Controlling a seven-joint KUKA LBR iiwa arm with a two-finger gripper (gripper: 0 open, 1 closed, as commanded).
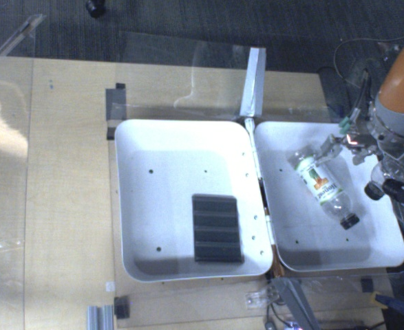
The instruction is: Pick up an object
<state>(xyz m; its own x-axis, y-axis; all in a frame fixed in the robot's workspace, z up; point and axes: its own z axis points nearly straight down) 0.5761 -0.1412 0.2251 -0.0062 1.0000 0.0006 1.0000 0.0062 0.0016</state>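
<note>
A clear plastic bottle [323, 188] with an orange and green label and a black cap lies on its side in the right bin [291, 249], cap toward the front right. A black ribbed block [217, 229] lies flat in the left bin [140, 184], near its front edge. My gripper [383, 162] hangs over the right bin's far right side, under the arm's orange band [402, 81], just right of the bottle and apart from it. Nothing shows held in it.
The two white bins meet at a narrow divider [262, 198]. A grey metal post [252, 81] stands behind that joint. Cables [356, 53] loop behind the right bin. A clear panel [9, 115] covers the wooden bench on the left.
</note>
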